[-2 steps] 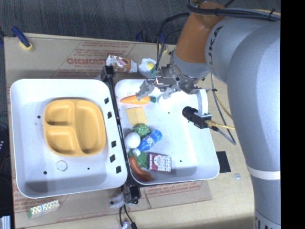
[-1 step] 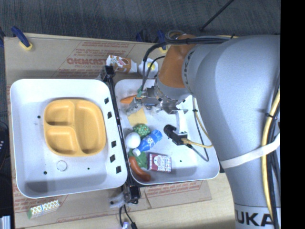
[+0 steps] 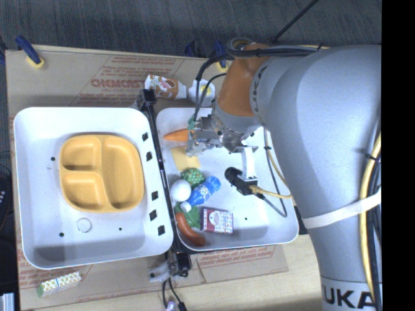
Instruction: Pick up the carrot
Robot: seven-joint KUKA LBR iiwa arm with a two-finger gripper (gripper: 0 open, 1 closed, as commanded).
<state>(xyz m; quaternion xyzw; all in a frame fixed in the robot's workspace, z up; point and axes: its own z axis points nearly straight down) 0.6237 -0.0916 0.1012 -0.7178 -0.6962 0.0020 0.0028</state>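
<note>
**While the carrot lies in the bin, our gripper is at its thick end**

Though the arm is down in the right bin (image 3: 279, 229), we cannot yet call the carrot (image 3: 175, 135) picked up. In the camera view, the carrot lies on the bin's floor near the far left corner, its orange body pointing toward the divider between the two bins and its green top turned toward the gripper (image 3: 198, 140). The gripper sits just beside that green end, perhaps touching it, but the wrist and its metal parts blur together there, so we cannot tell how the gripper is set or whether anything of the carrot is caught in it. We judge the reach to be done and the grasp itself unproven; the lift is wholly left to do.

Nearer the front edge of the same bin we see a green bumpy item (image 3: 192, 176), a white ball (image 3: 180, 190), a blue bottle (image 3: 202, 192), a red carton (image 3: 216, 221) and a sausage-like piece (image 3: 189, 230) in the front left corner. A yellow slab (image 3: 180, 158) lies just in front of the carrot. These are apart from the carrot, so we expect a straight lift to clear them.

The left bin (image 3: 26, 173) holds a yellow divided tray (image 3: 102, 172), well apart from the work.

On the bench beyond the bins' far edge lies a small packet (image 3: 162, 86).
</note>
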